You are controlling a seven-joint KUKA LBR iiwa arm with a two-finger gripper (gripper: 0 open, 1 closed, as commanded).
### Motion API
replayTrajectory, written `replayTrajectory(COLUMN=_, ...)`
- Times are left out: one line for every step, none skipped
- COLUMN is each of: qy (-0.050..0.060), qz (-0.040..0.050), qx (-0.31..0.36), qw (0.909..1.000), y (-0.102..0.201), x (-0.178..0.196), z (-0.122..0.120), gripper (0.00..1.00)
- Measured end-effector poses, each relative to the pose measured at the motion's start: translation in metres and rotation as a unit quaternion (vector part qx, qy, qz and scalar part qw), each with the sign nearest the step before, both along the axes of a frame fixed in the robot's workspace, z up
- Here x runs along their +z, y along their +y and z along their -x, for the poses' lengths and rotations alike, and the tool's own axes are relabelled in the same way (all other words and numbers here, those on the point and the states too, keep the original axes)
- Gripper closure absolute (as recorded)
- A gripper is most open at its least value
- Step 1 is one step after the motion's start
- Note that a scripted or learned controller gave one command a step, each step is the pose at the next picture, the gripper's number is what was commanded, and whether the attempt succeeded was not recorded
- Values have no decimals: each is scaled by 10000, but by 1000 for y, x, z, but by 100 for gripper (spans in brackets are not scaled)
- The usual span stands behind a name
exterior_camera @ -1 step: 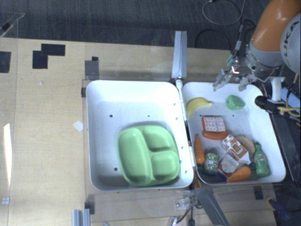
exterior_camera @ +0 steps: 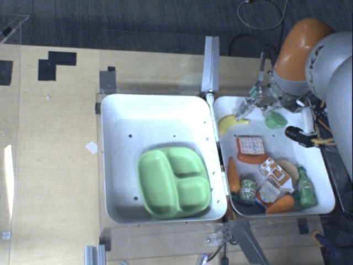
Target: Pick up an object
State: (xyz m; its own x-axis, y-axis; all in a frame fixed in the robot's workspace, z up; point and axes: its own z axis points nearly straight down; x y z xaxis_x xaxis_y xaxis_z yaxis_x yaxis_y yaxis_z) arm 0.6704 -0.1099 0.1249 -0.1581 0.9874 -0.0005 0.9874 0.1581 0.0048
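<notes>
The tool (exterior_camera: 248, 105) hangs over the back part of the right bin (exterior_camera: 329, 195), close to the wall that divides it from the left bin (exterior_camera: 110, 164), where 1 green tray (exterior_camera: 174, 180) lies. I cannot tell if the tool is released or clenched, and nothing is visible inside it. The nearest thing is the yellow object (exterior_camera: 229, 125), just in front of the tool and against this dividing wall; a green round piece (exterior_camera: 274, 120) lies a little to the arm's side of it. The other toys lie in a heap (exterior_camera: 270, 186) at the front of the right bin. To do this step well, I think the tool should descend straight on the yellow object and stay off the wall, because a touch there could push the object away.
</notes>
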Motion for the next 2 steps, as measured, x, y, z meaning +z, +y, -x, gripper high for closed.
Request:
replayTrajectory(qy=1, qz=-15, qx=-1033, qw=9946, y=-51, x=-36, z=30, gripper=0)
replayTrajectory(qy=-28, qz=-20, qx=-2023, qw=9793, y=-36, x=-36, z=94, gripper=0)
